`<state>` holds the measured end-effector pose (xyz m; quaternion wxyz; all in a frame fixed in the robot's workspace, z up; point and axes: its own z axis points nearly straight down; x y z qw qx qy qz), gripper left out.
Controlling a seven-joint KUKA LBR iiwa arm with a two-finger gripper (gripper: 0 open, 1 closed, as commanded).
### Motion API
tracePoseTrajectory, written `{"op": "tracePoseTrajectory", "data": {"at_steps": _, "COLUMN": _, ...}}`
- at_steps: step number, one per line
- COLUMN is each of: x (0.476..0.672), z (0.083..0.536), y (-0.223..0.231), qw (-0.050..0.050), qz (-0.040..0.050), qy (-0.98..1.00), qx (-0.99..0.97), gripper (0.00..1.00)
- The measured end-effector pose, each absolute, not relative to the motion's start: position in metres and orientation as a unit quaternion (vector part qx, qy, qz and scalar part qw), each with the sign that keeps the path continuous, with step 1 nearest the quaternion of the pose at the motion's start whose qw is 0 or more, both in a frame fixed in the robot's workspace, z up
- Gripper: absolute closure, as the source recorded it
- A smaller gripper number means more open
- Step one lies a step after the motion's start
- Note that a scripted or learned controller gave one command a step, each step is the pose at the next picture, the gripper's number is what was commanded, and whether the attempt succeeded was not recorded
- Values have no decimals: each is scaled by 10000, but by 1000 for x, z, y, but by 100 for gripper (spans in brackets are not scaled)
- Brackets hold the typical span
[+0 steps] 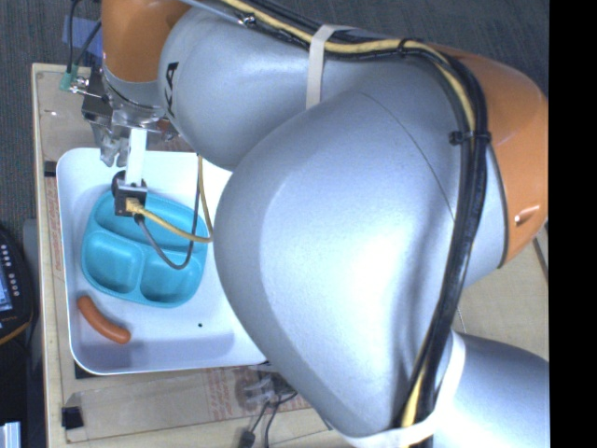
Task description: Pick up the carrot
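Note:
The carrot (103,320), a small orange stick, lies in the left white bin (149,348) near its front left corner. My gripper (114,149) hangs over the far left part of that bin, above the far edge of a blue divided tray (140,255). It is well away from the carrot, toward the back of the bin. The grey arm covers most of the view.
The blue divided tray lies in the middle of the left bin, between the gripper and the carrot. The arm's bulk hides the right bin. A bare strip of bin floor runs along the front edge to the right of the carrot.

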<state>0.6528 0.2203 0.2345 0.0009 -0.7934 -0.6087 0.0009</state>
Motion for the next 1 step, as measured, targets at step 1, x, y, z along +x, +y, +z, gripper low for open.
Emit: {"op": "tracePoseTrajectory", "data": {"at_steps": 1, "x": 652, "z": 243, "y": 224, "qw": 18, "qz": 25, "qy": -6129, "qx": -7902, "gripper": 100}}
